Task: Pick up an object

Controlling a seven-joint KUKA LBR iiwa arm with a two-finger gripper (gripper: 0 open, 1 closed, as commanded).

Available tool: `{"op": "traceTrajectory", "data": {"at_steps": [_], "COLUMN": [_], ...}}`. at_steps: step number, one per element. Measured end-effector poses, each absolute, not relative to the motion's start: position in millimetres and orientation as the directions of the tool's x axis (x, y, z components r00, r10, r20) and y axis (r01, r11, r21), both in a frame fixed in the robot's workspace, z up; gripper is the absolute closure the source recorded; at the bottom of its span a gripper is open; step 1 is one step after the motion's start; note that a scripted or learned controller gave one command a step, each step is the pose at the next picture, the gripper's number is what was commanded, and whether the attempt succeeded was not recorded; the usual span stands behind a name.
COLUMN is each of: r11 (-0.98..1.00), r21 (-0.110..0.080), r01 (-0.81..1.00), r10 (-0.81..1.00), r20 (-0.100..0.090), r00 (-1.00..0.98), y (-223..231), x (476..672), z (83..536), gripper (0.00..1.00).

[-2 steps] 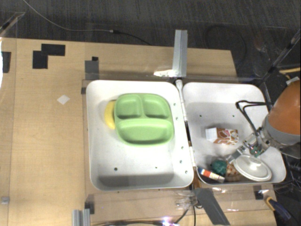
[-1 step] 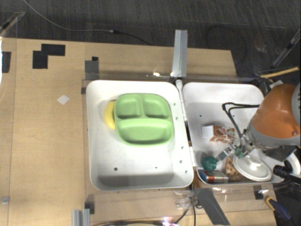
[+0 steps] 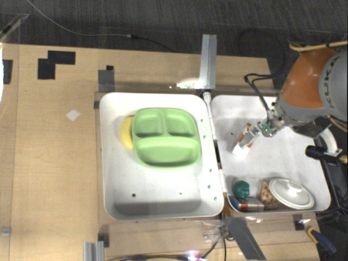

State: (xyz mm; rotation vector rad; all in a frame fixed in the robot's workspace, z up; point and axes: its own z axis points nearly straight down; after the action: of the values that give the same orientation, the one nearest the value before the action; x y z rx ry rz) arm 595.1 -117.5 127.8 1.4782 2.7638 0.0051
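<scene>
Two white bins [image 3: 109, 145] are sitting side by side; the gripper [image 3: 265, 128] is hovering in the right one, a small slanted object [image 3: 246, 139] lying just left and below; grip state, cannot tell.

Small white object [image 3: 243, 141], right bin

Light wooden bench [image 3: 49, 162] with black square markings [image 3: 56, 62] at its upper left, dark grey carpet floor [image 3: 136, 10] beyond it crossed by a thin cable [image 3: 81, 32], and an upright metal post [image 3: 208, 61] at the bench's far edge.
</scene>
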Motion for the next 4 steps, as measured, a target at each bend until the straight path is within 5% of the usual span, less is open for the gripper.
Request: {"op": "traceTrajectory", "data": {"at_steps": [1, 2, 3, 4], "r11": [0.518, 0.457, 0.374, 0.382], "r21": [0.011, 0.007, 0.007, 0.015], "r01": [0.856, 0.889, 0.927, 0.924], "r10": [0.856, 0.889, 0.927, 0.924], "r20": [-0.011, -0.005, -0.005, -0.01], "r00": [-0.517, -0.457, -0.374, -0.382], "y": [-95.3, -126.2, -97.3, -96.0], "x": [583.3, 614.4, 656.2, 659.1], "z": [93.1, 149.3, 87.1, 100.8], "gripper": [0.0, 0.0, 0.0, 1.0]}}
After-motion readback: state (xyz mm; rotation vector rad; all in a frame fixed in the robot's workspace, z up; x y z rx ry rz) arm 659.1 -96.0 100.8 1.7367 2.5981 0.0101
